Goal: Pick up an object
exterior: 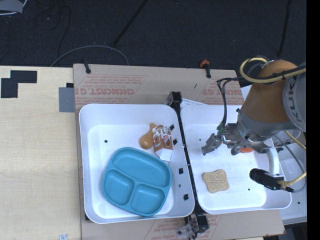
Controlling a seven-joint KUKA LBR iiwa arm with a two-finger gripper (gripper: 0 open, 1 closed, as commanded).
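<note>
A tan toast-shaped slice [216,180] lies flat near the front of the right bin [200,119]. My gripper [222,146] hangs over that bin's middle, a little behind the slice and apart from it. It is open, with nothing between its fingers. In the left bin [92,134] a blue divided plate [136,180] lies tilted toward the front. A brown and white gingerbread-like figure [157,137] rests just behind the plate, close to the wall between the two bins.
The grey and orange arm [267,101] covers the right bin's back right part. A black divider [182,156] runs between the bins. Cardboard [130,86] lies under the bins, with pale bench [35,149] to the left.
</note>
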